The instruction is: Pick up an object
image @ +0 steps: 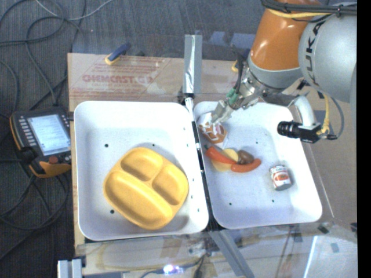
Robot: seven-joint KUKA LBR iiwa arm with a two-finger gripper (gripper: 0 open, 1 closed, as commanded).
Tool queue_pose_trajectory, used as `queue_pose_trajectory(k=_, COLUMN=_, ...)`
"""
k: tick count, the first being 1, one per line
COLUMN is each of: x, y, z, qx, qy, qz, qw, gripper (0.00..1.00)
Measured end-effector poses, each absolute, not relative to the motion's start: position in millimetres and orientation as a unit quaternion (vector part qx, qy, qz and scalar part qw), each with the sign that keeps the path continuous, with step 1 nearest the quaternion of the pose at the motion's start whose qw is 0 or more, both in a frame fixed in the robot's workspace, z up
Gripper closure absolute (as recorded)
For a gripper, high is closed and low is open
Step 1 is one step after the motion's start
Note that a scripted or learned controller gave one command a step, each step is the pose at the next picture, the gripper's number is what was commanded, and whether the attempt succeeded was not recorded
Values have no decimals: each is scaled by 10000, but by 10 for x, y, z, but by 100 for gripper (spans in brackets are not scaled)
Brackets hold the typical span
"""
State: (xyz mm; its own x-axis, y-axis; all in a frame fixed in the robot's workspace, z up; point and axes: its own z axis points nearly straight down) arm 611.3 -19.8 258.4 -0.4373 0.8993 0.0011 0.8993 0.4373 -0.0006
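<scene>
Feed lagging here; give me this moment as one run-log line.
gripper: low over right bin, far-left corner | below it: small orange-white object | hold: unconfirmed | left bin: yellow divided tray

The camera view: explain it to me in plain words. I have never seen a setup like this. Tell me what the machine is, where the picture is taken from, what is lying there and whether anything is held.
This is one picture from a fixed camera above a bench, looking down at a slant. The grey and orange shape at the upper right is a robot arm; its gripper reaches down into the right bin, just above a small round orange and white object. Whether it grips anything cannot be told from here. That bin also holds a pile of small toy-like items and a small can. The left bin holds a yellow divided tray. A handheld control screen lies at the far left.
</scene>
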Motion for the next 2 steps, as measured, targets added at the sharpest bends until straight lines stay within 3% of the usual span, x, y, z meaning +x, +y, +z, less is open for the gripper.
queue_pose_trajectory(k=1, x=5300, y=-251, z=2479, qx=-5819, qy=-8132, qz=5, qw=12, gripper=100)
queue_pose_trajectory(k=2, x=6032, y=39, z=2878, qx=-5963, qy=-8027, qz=11, qw=-1, gripper=100)
